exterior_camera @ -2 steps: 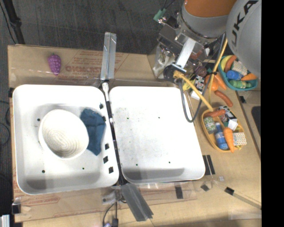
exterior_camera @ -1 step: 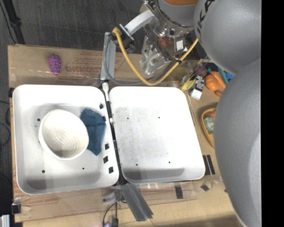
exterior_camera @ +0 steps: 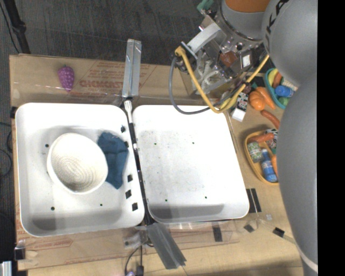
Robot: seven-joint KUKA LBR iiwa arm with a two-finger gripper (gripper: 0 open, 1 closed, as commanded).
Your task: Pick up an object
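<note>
Gripper (exterior_camera: 218, 64) hangs above the right bin's (exterior_camera: 215, 188) far edge. From here I can't judge its grip. Targets sit in the left bin (exterior_camera: 32, 215): bowl (exterior_camera: 78, 161), cloth (exterior_camera: 114, 156) touching it (long axis near-far), well left of me.

A thick grey arm (exterior_camera: 294, 108) with an orange band (exterior_camera: 245, 4) above the wrist; yellow and black cables (exterior_camera: 186, 81) loop beneath.
</note>
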